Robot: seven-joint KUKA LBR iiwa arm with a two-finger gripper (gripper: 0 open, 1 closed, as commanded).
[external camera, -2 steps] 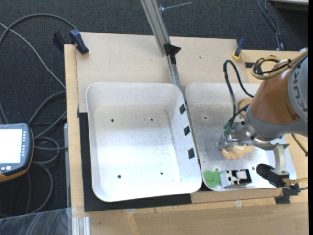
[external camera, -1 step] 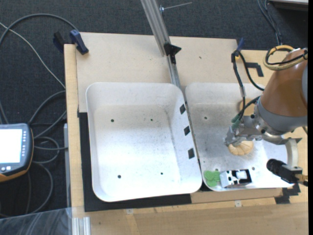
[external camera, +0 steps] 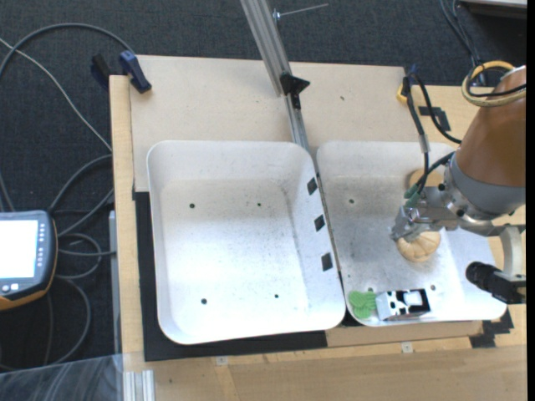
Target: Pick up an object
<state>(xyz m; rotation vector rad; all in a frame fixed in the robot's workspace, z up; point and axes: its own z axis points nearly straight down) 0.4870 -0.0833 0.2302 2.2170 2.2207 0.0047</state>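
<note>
My gripper (external camera: 411, 228) reaches down into the right bin (external camera: 359, 182), right over a tan rounded object (external camera: 419, 246) that looks like a bread roll. The gripper body covers the top of the roll, and I cannot tell whether the fingers touch it. A green round object (external camera: 362, 303) lies at the front edge of the right bin. Beside it sits a grey and black boxy object (external camera: 403, 302).
The left bin (external camera: 226, 241) sits next to the right one, split from it by a ridge with black clips. A metal pole (external camera: 267, 36) slants across the back of the bench. A handheld pendant (external camera: 23, 253) lies on the floor at far left.
</note>
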